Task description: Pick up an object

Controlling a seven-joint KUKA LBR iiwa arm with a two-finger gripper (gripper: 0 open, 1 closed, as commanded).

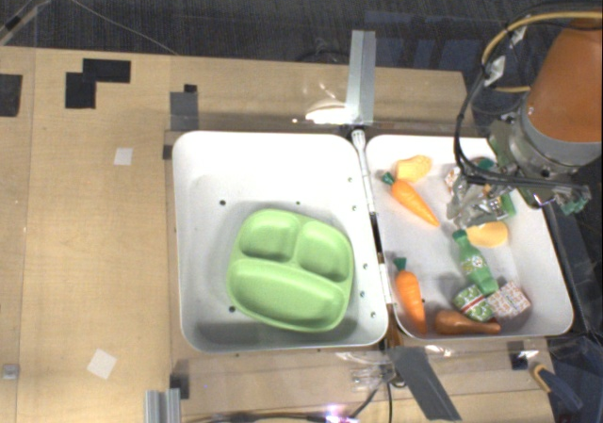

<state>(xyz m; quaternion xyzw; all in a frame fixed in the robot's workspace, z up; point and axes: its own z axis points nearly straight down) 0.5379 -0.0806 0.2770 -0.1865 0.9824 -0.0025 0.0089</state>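
1. Nearest the camera, along the bottom edge of the right bin point(556, 317), lie a brown sausage-shaped toy point(464, 322) and a crumpled packet with red and green print point(492, 300), touching each other.
2. Just left of them, a toy carrot point(410, 294) with a green top lies lengthways close to the wall between the bins.
3. At the middle of the left bin point(188, 223) sits a green compartment plate point(290, 268), three hollows facing up, slightly turned.
4. Further back in the right bin, a small green bottle point(474, 264) lies along the floor, its cap toward an orange-yellow rounded piece point(488, 235).
5. Above that piece the gripper point(476, 203) hangs low over the bin, beneath the arm's orange band point(570, 82); whether its fingers are spread or pressed together cannot be told from this view, and no object shows between them.
6. Left of the gripper, a second toy carrot point(413, 199) lies slantwise, with a yellow rounded piece point(413, 168) just behind it near the bin's far rim.
7. Farthest back, a grey metal upright point(362, 82) stands on the wooden bench point(85, 242) where the two bins meet.
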